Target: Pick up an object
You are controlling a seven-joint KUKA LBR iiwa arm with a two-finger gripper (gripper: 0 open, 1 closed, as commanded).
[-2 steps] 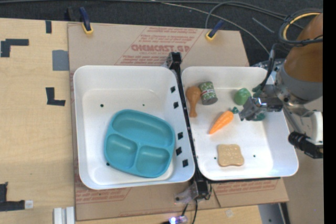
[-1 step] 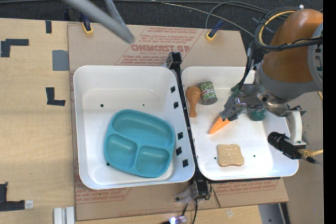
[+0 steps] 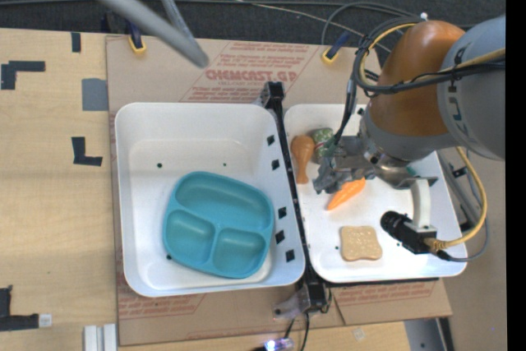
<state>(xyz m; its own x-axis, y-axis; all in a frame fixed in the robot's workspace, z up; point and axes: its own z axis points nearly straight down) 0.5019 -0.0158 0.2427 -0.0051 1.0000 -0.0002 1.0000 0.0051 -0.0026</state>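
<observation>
In the right bin (image 3: 427,271) lie an orange carrot (image 3: 347,193), a tan chicken drumstick (image 3: 302,154), a green broccoli piece (image 3: 321,136) and a square tan cracker (image 3: 360,243). My gripper (image 3: 335,168) hangs low over the bin's middle, just above and left of the carrot, with the broccoli right behind it. Its dark fingers (image 3: 325,177) point down-left, and the carrot's thick end lies under them. Whether anything sits between them is hidden by the wrist.
The left bin (image 3: 136,136) holds a teal plate (image 3: 218,223) with three compartments. A black divider (image 3: 283,177) runs between the bins. Cables (image 3: 427,238) trail across the right bin's near right corner. Cardboard (image 3: 246,66) lies beneath both bins.
</observation>
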